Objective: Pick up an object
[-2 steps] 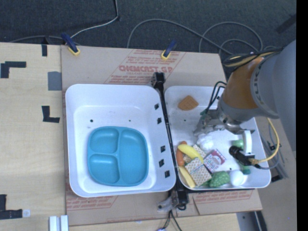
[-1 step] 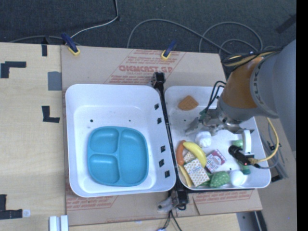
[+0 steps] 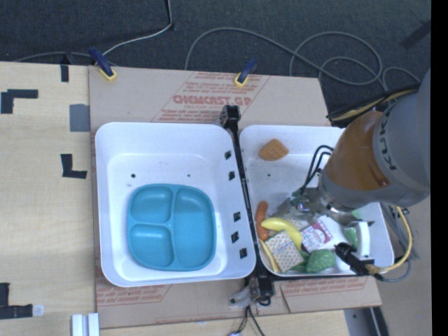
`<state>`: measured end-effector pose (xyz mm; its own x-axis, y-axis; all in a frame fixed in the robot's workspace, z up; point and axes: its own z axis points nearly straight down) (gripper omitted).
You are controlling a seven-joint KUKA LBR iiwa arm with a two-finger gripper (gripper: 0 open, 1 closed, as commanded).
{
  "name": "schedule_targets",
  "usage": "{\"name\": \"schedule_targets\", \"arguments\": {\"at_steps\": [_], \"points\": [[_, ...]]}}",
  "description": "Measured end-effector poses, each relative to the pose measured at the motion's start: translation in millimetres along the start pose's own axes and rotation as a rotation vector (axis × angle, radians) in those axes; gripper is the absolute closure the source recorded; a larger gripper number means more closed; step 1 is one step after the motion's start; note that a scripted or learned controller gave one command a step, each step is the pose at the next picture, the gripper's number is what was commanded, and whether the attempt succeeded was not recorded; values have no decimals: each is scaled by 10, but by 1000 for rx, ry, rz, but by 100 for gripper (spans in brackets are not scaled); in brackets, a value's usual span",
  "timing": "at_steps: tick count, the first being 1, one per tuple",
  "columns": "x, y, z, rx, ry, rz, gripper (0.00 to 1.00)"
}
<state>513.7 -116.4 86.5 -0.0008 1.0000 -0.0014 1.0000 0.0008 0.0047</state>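
Note:
My gripper (image 3: 304,202) reaches down into the right bin (image 3: 306,135), just above the pile of items at its front. Below it lie a yellow banana (image 3: 283,227), an orange carrot (image 3: 261,214), a tan cracker packet (image 3: 281,249), a pink and white packet (image 3: 318,234) and a green leafy piece (image 3: 319,260). The arm's grey body and orange band (image 3: 357,161) cover the right half of this bin. A tan waffle-like biscuit (image 3: 274,150) sits alone at the bin's back left.
The left bin (image 3: 115,142) holds a blue divided plate (image 3: 171,226). A black divider (image 3: 239,187) runs between the bins. Cables trail across the dark floor behind the bench, and a yellow cable (image 3: 400,254) loops by the arm's base.

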Motion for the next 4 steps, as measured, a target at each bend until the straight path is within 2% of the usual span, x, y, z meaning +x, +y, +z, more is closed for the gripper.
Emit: {"name": "schedule_targets", "arguments": {"at_steps": [1, 2, 3, 4], "points": [[90, 414, 5, 1, 0, 0, 0], [205, 1037, 10, 0, 0, -1, 0], [191, 1547, -152, 4, 0, -1, 0], [206, 748, 9, 5, 1, 0, 0]]}}
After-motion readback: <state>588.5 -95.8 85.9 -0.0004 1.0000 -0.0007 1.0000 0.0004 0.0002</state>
